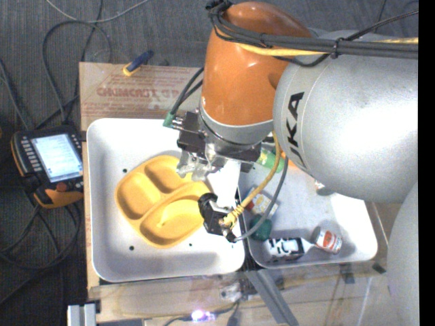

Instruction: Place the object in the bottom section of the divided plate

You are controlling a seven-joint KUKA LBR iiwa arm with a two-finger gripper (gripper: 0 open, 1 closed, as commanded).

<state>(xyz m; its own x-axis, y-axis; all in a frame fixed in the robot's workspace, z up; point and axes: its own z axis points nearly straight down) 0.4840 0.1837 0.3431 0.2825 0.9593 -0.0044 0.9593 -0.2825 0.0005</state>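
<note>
Plate (pixel 158 206), yellow, 3 sections, sits tilted in left bin (pixel 115 257). Its bottom section faces lower right of frame, prob. so the arm reaching from the right gets to it easily. Gripper (pixel 195 167) hangs over plate's upper right rim. Open or closed: can't tell, wrist blocks it. Object: can't pick it out at gripper. Can (pixel 327 240) and black-white item (pixel 285 248) lie in right bin (pixel 357 229).

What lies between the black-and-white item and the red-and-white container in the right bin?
Nothing: in the camera view, a bare strip of white floor separates the black-and-white item from the red-and-white container.
</note>
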